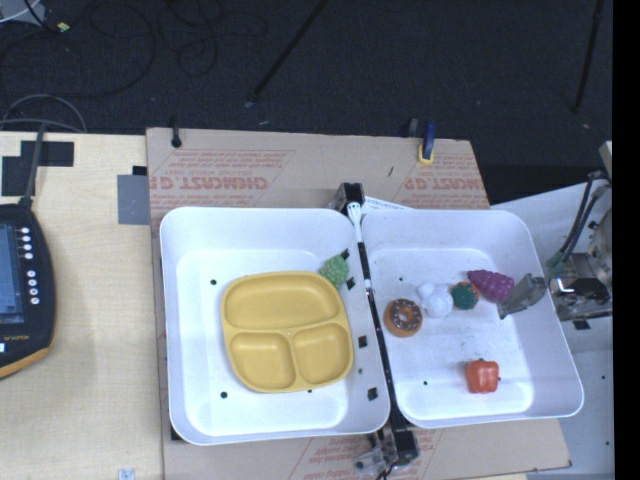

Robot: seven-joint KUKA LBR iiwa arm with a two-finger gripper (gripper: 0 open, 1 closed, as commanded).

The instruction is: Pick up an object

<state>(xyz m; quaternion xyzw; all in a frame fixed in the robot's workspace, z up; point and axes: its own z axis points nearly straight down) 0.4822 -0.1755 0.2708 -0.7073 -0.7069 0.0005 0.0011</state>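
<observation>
Far left, a black handheld controller [18, 288] lies on the pale bench, well apart from the bins. Next comes the left bin [190, 268], and a yellow plate [288, 330] with 3 compartments takes up most of its floor, leaving bare white strips along the left wall and the near wall. A small green leafy piece [335, 268] sits just beside the plate's upper right corner, tight against the divider between the 2 bins.

Across the divider, the right bin [450, 408] has more open floor. A brown donut [404, 317] lies near the divider, a white lump [435, 300] just right of it, then a dark green piece [463, 295] touching or nearly touching the white one, then a purple bunch of grapes [491, 284] toward the right wall. These 4 run in a loose row across the middle. A red-orange pepper [482, 376] sits alone nearer the front edge, with clear floor all round it.

At the right rim the gripper [524, 294] reaches in, a grey finger [520, 296] angled down just beside the grapes. I cannot tell how wide the jaws stand, and nothing shows between them.
</observation>
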